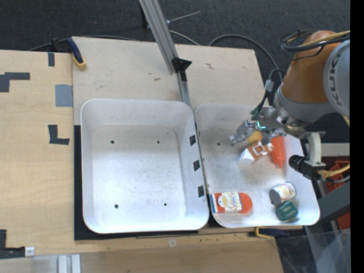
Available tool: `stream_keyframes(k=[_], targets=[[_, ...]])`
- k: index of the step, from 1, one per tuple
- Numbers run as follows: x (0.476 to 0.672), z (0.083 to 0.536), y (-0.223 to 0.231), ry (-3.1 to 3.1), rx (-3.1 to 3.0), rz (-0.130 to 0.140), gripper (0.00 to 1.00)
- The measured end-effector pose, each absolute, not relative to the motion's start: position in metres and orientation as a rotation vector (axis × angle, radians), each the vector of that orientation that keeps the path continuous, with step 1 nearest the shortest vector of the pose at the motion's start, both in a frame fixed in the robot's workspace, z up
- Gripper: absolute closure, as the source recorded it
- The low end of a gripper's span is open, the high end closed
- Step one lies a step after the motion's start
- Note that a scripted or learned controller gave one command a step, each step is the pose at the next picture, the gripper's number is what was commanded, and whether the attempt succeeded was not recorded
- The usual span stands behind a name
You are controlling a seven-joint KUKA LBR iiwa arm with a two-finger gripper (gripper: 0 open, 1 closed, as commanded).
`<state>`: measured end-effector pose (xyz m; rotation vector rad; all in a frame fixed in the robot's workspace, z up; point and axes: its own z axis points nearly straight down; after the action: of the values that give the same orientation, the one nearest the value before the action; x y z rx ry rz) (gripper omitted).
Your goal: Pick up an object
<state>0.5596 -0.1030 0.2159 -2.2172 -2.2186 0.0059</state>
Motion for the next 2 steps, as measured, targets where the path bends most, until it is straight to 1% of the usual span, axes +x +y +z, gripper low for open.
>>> stream_keyframes(k=[1, 2], targets=[[0.561, 0.219, -0.103, -2.222, -2.219, 0.002, 0.0], [0.562, 0.159, -0.11, -2.218, -2.217, 0.009, 0.0]])
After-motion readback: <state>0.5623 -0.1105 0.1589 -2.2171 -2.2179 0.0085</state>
